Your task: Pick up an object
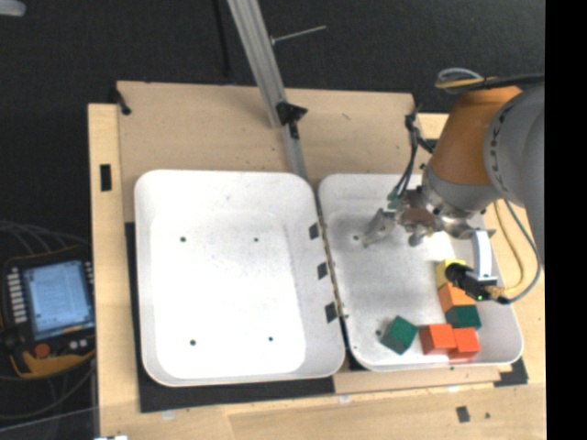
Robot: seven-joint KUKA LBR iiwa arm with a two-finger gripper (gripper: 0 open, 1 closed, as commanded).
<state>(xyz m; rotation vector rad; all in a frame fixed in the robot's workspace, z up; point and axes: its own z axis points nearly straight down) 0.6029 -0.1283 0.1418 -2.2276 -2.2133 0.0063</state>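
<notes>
My gripper [394, 234] hangs over the upper middle of the right bin [367, 282], its two fingers spread apart and nothing between them. The loose objects lie below it, toward the bin's near right corner. A dark green block [399, 335] lies alone at the near edge. Two orange blocks [449, 339] sit side by side to its right. Behind them are another green block [464, 317], an orange piece [448, 296] and a small yellow piece [454, 269] along the right wall, partly under the arm's cable.
The left bin [229, 273] lies beside the right one, with small clips along the seam between them. A slanted metal pole [261, 58] rises behind the bins. A teach pendant [50, 301] sits off the bench at left. The grey and orange arm [477, 145] covers the right bin's far right corner.
</notes>
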